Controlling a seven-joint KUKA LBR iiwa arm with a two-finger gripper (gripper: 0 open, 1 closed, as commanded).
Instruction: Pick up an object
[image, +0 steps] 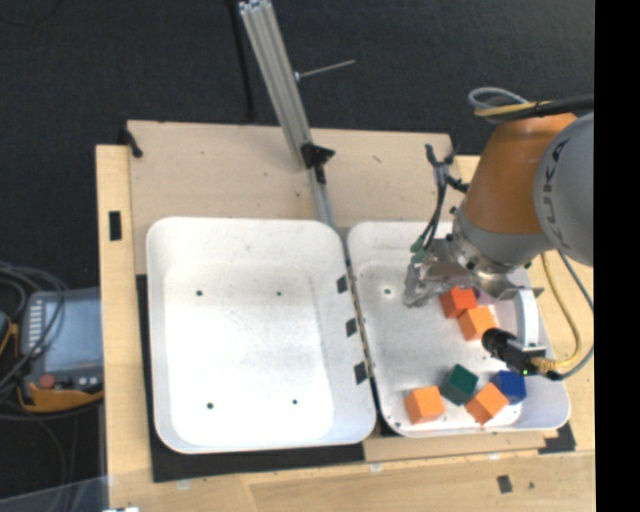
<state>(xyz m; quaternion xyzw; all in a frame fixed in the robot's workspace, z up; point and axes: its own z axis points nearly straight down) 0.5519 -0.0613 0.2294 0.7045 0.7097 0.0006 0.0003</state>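
Orange blocks are numbering four in the right bin (392, 262): two (461, 301) (477, 321) at right of centre, two (424, 403) (488, 402) at lower right, sitting with one green block (460, 384) and one blue block (509, 386). Whether the gripper (428, 280), hanging just left of the upper orange pair, is spread or closed, I cannot tell.

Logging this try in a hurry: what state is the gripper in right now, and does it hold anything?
Two-finger gripper: low over the right white bin, left of the orange blocks; open or shut cannot be told, and no object is seen in it.
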